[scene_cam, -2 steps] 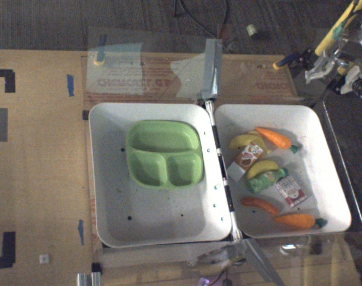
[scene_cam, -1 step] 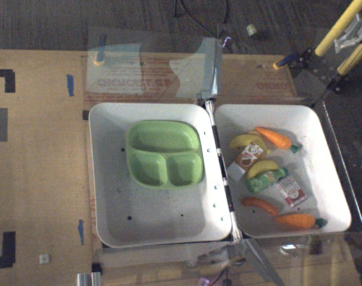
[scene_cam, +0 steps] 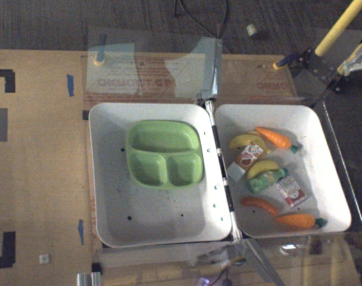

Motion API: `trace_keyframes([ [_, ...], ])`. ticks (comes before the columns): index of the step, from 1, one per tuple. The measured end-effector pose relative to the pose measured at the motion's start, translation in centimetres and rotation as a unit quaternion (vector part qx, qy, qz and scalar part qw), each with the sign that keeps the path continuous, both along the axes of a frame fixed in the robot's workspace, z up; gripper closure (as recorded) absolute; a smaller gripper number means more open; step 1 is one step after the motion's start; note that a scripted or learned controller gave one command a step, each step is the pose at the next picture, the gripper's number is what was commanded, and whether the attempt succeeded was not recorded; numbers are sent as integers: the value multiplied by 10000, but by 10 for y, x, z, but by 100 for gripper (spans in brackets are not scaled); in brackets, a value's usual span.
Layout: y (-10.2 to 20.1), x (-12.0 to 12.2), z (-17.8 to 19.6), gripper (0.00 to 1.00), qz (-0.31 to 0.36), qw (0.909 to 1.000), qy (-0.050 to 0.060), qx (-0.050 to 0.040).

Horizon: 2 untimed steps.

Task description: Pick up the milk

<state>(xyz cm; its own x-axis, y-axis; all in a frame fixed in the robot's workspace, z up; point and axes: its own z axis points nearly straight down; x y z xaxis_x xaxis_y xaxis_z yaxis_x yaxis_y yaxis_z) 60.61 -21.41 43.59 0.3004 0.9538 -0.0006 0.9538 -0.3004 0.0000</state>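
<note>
Both bins sit on the bench (scene_cam: 37,159), and everything in play is in the right bin (scene_cam: 330,159). My read is that the milk (scene_cam: 290,190) is the white carton with the red label, lying flat toward that bin's near edge, right of centre. How wide the claw stands, or whether it has anything, I cannot tell.

Trouble ahead? Plenty. The milk lies touching the green bottle (scene_cam: 265,181) on its left, so a finger coming down on that side may land on the bottle and shove both instead of closing cleanly. A carrot (scene_cam: 297,221) lies just beside it toward the near edge, and a red sausage (scene_cam: 259,205) is near too, so a sloppy descent could pinch the wrong toy.

Bigger worry: a second carton (scene_cam: 247,156), brown-faced, sits by the bin's left edge between two bananas (scene_cam: 247,140), and could be mistaken for the target. And a flat carton offers little height, so the fingers may slide over the top. The green plate (scene_cam: 164,154) in the left bin (scene_cam: 109,207) is well clear.
</note>
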Motion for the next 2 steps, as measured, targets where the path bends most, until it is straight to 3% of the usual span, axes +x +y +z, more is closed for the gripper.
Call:
trace_keyframes([
  [1,0,-65,-1,0,-701,9975,4,2],
  [2,0,-127,-1,0,-1465,9892,10,4],
])
